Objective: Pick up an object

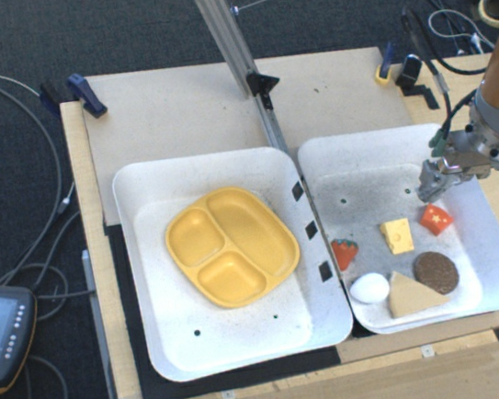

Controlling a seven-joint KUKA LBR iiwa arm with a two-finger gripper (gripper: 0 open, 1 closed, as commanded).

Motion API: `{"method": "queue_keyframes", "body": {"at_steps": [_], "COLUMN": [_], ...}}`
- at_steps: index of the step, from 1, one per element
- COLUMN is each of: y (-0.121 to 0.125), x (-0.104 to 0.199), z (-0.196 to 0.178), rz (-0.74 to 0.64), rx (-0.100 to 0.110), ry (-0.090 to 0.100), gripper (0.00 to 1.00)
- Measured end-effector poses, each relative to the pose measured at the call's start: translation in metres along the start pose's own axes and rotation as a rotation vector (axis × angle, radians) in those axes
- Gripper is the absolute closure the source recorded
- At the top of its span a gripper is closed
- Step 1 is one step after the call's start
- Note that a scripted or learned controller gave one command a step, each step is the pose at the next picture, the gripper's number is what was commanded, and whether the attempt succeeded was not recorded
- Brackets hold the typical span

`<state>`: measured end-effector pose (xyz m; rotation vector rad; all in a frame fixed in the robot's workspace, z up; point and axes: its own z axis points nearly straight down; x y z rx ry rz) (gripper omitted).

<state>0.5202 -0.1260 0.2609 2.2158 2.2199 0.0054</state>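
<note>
Overhead view of two white bins on the counter. The claw [434,177] hangs over the right bin [354,155], just beyond a red piece [434,218]; its opening cannot be told, and nothing is seen in its grip. Nearby lie a yellow cube [397,236], strawberry [345,251], egg [370,288], brown disc [436,272] and tan wedge [414,296]. The left bin [136,188] holds a yellow tray [230,245]. Likely risk: the small red piece sits near the bin wall, so a slightly offset descent could nudge it aside or close on nothing.
</note>
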Motion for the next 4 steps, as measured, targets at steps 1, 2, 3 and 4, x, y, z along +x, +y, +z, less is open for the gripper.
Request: {"method": "queue_keyframes", "body": {"at_steps": [1,2,3,4], "y": [-0.005,-0.018,-0.023,-0.035], "x": [0.055,0.100,0.158,0.211], "z": [0.014,0.019,0.012,0.026], "rz": [-0.005,-0.003,-0.007,-0.005], "rx": [0.009,0.010,0.006,0.011], "ry": [0.005,0.004,0.005,0.004], "gripper": [1.00,1.00,1.00,1.00]}}
